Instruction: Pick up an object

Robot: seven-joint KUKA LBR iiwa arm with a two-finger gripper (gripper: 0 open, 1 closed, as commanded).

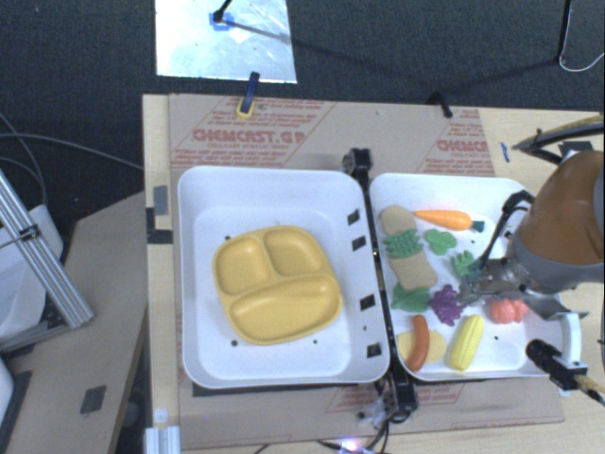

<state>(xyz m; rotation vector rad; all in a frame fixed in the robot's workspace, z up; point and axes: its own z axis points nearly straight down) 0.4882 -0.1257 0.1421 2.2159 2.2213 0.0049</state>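
Grapes: purple bunch (445,304) is lying in the right bin (501,183), toward six o'clock.
Tool: tool (475,289) is hovering just at its three o'clock; finger state unclear.
Neighbours: corn (464,341) and tomato (508,310) are crowding; descending straight is looking wisest.

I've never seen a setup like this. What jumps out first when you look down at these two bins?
The big yellow divided plate lying alone in the left bin catches the eye first. Next comes the right bin, crowded with bright toy food: an orange carrot near its far side, purple grapes in the middle, a yellow corn cob near the front. The grey and orange arm looms over that bin's right side.
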